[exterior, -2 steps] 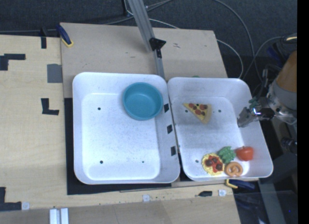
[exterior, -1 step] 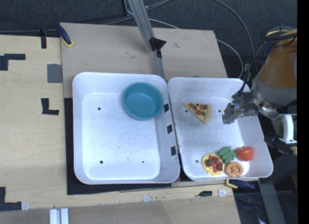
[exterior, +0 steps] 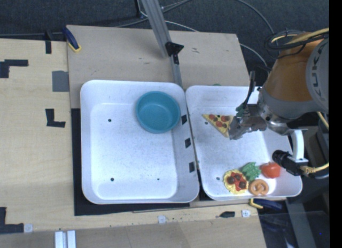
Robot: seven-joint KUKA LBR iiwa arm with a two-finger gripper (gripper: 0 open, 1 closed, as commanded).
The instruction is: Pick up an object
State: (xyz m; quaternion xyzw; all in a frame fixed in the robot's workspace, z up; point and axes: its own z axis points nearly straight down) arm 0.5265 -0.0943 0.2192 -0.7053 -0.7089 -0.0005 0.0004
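**Gripper down at the pizza slice in the right bin**

Arm (exterior: 299, 81) reaches in from the right, over the right bin (exterior: 214, 94). Gripper (exterior: 235, 132) sits low at the wide crust end of the toy pizza slice (exterior: 217, 122), touching or just above it; can't tell which. Can't tell how the gripper is set or whether it has hold of the slice: the wrist hides it. Slice lies flat on the bin floor, upper middle, tip pointing toward the bin's left wall.

Along the right bin's front edge, bunched together: small round pizza (exterior: 235, 181), green leafy piece (exterior: 250, 170), red tomato (exterior: 271, 170), orange ring (exterior: 259, 187) nearest the front right corner.

Left bin (exterior: 107, 183) holds a blue bowl (exterior: 157, 111), upright, near its back right corner. Both bins sit side by side on the bench (exterior: 32, 134).
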